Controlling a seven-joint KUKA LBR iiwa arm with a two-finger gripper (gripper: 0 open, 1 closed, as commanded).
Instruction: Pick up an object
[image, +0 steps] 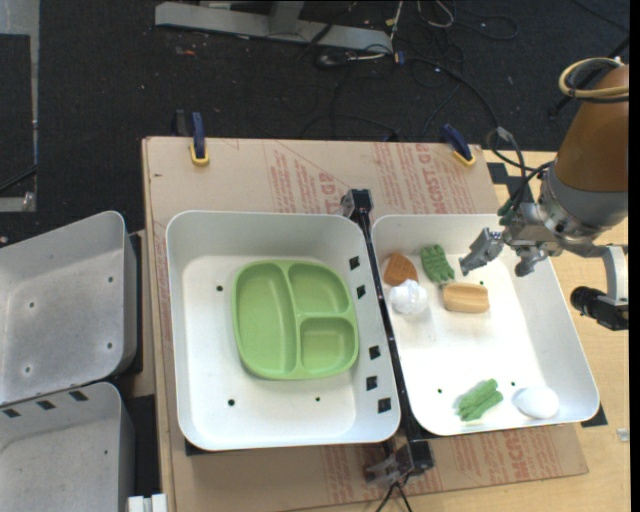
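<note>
The gripper (505, 255) hung over the upper part of the right bin (560, 340), at about 1 o'clock from that bin's middle, its 2 fingers spread apart with nothing between them. Just at 7 o'clock from the fingers lay a tan bread roll (466, 298), apart from them. At 9 o'clock from the gripper sat a green leafy piece (436, 264), and beyond it a brown-orange piece (400, 268) with a white ball (407, 297) touching its lower edge. Near the bin's 6 o'clock rim lay another green piece (479, 400) and, just beside it at 3 o'clock, a white egg-shaped object (537, 402). The left bin (200, 330) held a green divided plate (296, 319) with 3 compartments, lying flat near its middle.
</note>
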